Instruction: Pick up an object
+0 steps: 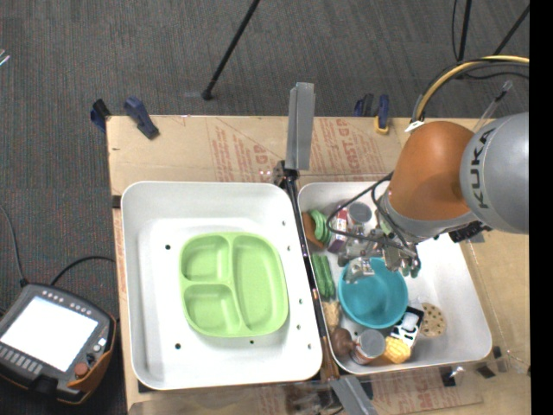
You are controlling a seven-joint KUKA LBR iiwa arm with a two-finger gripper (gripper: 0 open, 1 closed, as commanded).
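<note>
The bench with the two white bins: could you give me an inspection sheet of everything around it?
Surface: cardboard-topped bench bearing left bin and right bin.
Job's things: blue bowl, green cucumber, cookie, small can, all in the right bin.
Clutter: green divided plate in the left bin.
Grippers: gripper low over the bowl's far rim.
Cables: yellow cable above the arm.
Surroundings: handheld screen on carpet; clamps on the bench edge.

Dark grey carpet floor (130, 41) surrounds a cardboard-covered tabletop (199, 150). Blue clamps (138, 115) grip its edge at eleven o'clock. Thin black tripod legs (233, 46) cross the floor at twelve o'clock.
</note>
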